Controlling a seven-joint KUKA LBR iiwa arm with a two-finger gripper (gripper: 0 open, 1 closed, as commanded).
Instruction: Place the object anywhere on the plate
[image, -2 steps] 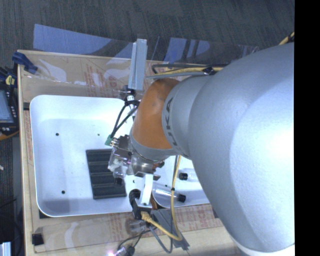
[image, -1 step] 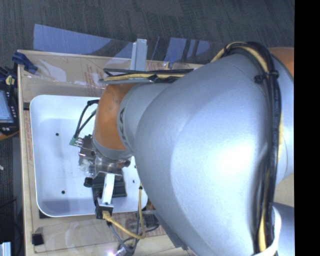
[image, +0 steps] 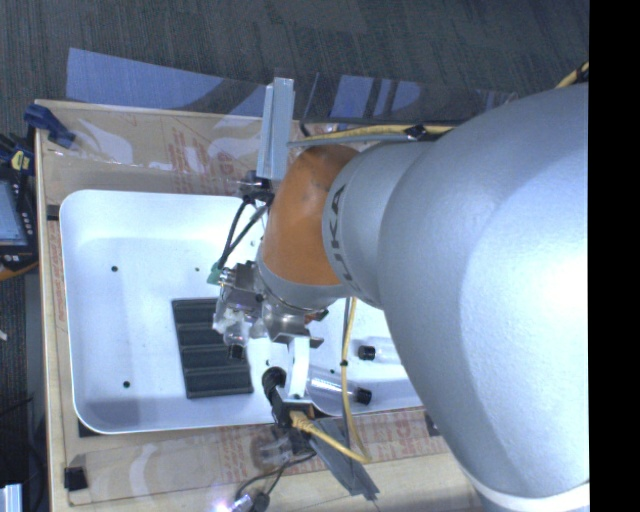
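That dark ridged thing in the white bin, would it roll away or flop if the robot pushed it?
Probably neither. The dark ridged thing lies flat on the bin floor, so it should slide rather than roll or tip. Its straight edges and even ridges suggest that it is stiff, not floppy. Lying so low, it may be hard to grip from above.

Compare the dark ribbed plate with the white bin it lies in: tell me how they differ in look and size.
The ribbed plate is dark grey, nearly black, while the bin is plain white. The plate is much the smaller, covering just part of the bin's floor. The plate's top is grooved in parallel ridges; the bin's floor is smooth, marked by a few small dark dots. Both are roughly rectangular, and the arm hides part of each.
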